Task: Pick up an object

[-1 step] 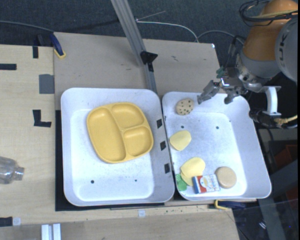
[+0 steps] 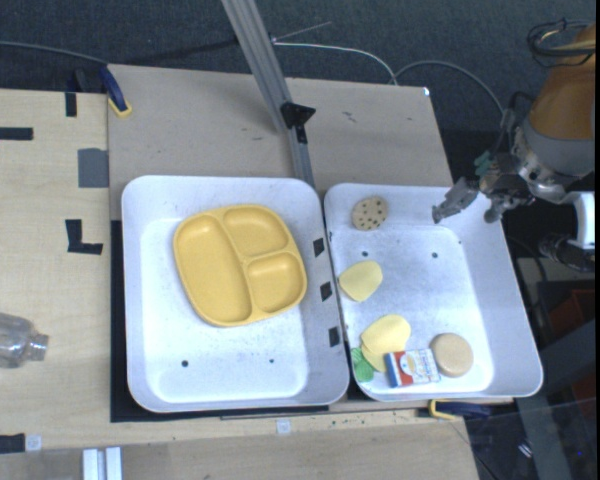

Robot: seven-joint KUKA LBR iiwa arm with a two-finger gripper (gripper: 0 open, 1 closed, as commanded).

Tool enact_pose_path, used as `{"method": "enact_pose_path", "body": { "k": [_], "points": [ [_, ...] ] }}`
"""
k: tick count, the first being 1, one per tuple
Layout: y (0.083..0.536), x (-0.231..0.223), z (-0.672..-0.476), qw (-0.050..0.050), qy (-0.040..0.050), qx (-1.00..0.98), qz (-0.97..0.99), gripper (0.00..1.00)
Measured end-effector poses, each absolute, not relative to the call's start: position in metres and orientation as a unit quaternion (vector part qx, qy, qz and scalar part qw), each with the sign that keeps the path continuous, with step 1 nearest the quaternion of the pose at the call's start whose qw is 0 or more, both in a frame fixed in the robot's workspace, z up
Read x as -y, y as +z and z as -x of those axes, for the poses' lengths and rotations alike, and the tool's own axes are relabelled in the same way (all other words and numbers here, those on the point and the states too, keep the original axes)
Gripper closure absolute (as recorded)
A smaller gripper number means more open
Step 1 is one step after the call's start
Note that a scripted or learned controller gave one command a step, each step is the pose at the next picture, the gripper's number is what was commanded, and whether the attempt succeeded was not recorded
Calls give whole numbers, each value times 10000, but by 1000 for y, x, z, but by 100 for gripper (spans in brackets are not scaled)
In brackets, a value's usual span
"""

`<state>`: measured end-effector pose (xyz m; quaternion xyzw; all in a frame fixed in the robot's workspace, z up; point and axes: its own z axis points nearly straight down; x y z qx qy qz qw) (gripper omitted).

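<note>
Above the right bin's (image 2: 500, 298) far corner my claw (image 2: 467, 200) hovers open and empty, poised to descend, while the nearest pickable object, a chocolate-chip cookie (image 2: 369, 213), lies loose inside that bin beside that corner.

Pale wooden bench (image 2: 240, 118) under even overhead light, black tape marks (image 2: 78, 236) along left side. Dark carpeted floor (image 2: 400, 13) beyond far edge, thin cables (image 2: 420, 68) trailing across it. Grey metal pole (image 2: 255, 38) slanting up from bench's far middle. Clear plastic bottle (image 2: 8, 338) lying at left edge.
</note>
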<state>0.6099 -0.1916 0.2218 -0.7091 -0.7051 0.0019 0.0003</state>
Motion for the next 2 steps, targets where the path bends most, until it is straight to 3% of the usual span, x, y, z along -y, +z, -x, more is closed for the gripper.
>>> {"method": "enact_pose_path", "body": {
  "k": [2],
  "points": [
    [222,188,-611,1,11,7072,7070,0]
  ]
}}
